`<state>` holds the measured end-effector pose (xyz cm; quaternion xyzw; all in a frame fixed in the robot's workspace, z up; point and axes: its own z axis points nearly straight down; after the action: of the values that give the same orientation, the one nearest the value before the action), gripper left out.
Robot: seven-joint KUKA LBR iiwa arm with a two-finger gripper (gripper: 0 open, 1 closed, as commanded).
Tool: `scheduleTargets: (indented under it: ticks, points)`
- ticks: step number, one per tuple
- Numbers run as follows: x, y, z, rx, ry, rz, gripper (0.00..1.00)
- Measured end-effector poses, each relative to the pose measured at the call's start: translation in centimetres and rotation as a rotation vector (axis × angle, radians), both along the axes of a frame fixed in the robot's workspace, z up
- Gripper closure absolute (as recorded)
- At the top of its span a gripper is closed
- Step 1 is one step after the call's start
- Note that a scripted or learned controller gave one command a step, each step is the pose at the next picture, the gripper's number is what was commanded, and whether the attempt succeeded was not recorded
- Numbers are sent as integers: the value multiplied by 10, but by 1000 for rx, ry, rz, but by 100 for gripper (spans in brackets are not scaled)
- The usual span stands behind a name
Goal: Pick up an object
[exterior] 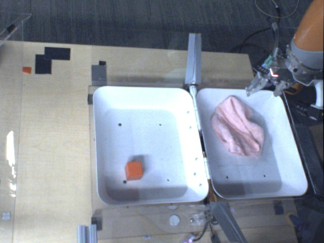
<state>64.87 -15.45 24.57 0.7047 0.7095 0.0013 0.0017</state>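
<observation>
1. The two-finger gripper (265, 88) hangs over the far right corner of the right shallow white plastic bin (293, 178), at the end of the grey arm with its orange band (310, 27). Its two fingers stand spread apart with nothing between them.
2. A crumpled pink cloth (238, 125) lies in that same bin, just below and to the left of the gripper, apart from it. Its long axis runs slantwise, from the end nearest the gripper down toward the bin's near right side; the wider, bunched end lies away from the gripper.
3. A small orange foam-like cube (134, 170) sits in the left shallow white plastic bin (101, 135), well apart from the gripper, far to its left and nearer the camera. It has no clear long axis; its edges sit roughly square to the bin walls.
4. Both bins rest side by side on the pale wooden table (50, 151), touching along a grey metal divider bar (193, 59) left of the gripper.
</observation>
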Motion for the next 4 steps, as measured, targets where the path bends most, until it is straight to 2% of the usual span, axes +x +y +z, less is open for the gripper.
scheduleTargets:
  ticks: [1,2,3,4]
  points:
    - [20,-17,-133,-1,0,179,0]
    - [11,-11,-150,-11,-7,543,0]
    - [11,-11,-151,-10,-7,543,0]
    - [-35,31,-152,-10,-16,679,0]
